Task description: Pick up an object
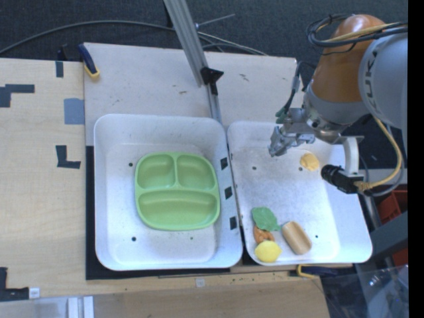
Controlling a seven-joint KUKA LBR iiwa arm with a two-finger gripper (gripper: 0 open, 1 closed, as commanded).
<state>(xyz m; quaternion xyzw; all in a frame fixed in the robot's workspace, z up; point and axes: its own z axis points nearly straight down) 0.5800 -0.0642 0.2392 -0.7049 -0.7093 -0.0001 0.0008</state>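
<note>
My gripper (278, 144) hangs over the upper part of the right bin (291, 191), near its back wall. Just to its right a small yellow-orange piece (309, 161) lies on the bin floor, apart from the gripper. At the bin's front lie a carrot with green leaves (264, 222), a yellow lemon (267, 251) and a tan bread roll (297, 237), close together. Nothing is visible between the fingers.
The left bin (112, 177) holds a green divided plate (177, 191). A slanted metal pole (189, 35) crosses the back of the bench above the bins' shared edge. A black cable connector (336, 177) hangs over the right bin's right side.
</note>
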